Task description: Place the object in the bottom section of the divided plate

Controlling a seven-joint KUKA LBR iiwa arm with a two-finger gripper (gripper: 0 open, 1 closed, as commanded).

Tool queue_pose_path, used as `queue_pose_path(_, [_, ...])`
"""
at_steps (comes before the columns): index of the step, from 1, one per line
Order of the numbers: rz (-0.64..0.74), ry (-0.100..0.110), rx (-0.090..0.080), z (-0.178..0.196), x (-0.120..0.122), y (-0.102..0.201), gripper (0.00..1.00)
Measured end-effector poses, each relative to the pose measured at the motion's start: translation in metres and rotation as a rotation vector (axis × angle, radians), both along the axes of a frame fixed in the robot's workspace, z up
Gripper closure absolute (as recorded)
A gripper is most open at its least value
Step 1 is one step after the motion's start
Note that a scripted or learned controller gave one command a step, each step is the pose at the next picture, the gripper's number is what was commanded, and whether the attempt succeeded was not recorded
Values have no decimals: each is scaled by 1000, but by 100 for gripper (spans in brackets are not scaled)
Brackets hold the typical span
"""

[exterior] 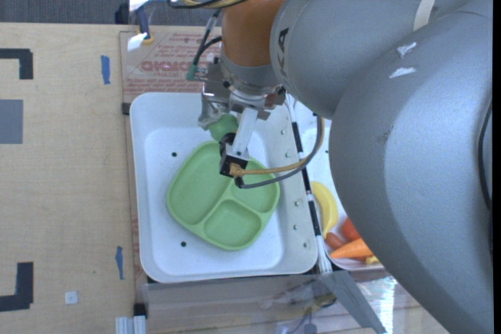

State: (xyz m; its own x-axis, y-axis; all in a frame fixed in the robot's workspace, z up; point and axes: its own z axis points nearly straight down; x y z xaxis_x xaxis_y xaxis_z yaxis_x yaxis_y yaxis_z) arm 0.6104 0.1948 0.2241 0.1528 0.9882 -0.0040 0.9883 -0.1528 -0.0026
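Plate, green and split into three parts, lies in a white bin. The gripper hangs over the plate's top edge. A small green thing sits just under the gripper, at that same edge. I cannot tell if the gripper is spread, pressed together, or pinching it. A banana and a carrot lie right of the plate.

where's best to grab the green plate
Probably the rim at the view's left, from above, one finger inside and one outside: the plate lies flat in the bin, looks too wide to span, and that side is clear of the arm.
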Motion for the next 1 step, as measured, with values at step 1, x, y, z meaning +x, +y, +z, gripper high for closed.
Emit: queue_pose_path(1, [0,1,0,0,0,1,0])
